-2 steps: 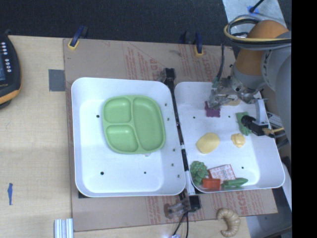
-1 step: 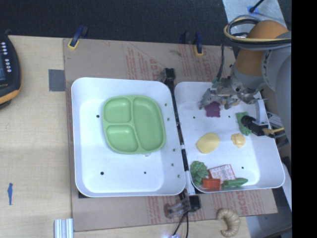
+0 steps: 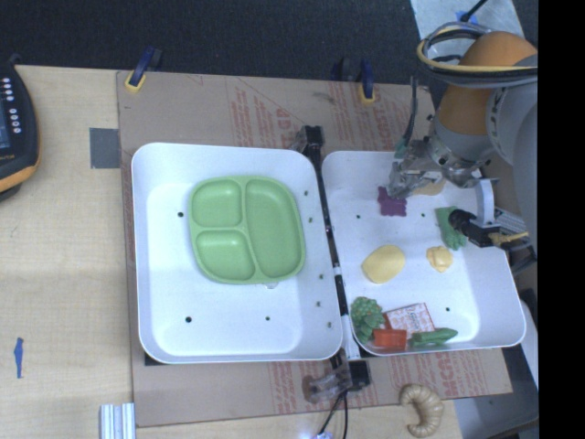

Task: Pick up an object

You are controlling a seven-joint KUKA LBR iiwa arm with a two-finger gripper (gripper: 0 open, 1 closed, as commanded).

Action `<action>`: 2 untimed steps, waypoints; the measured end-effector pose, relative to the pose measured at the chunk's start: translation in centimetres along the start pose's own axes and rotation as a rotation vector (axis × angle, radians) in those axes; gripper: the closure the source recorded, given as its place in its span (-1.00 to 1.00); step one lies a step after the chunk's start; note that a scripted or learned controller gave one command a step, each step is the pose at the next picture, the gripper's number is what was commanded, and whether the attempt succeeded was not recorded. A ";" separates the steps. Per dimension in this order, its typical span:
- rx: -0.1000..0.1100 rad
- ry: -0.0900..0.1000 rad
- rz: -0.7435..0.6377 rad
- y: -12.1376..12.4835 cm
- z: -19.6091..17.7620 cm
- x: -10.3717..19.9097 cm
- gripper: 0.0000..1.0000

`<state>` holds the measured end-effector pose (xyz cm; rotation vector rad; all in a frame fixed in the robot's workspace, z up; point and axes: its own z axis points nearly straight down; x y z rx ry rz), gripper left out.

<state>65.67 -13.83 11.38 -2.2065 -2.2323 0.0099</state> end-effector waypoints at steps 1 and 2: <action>0.001 0.000 -0.001 0.0 0.0 0.0 -1.00; -0.002 -0.002 -0.003 0.0 -1.1 -0.1 1.00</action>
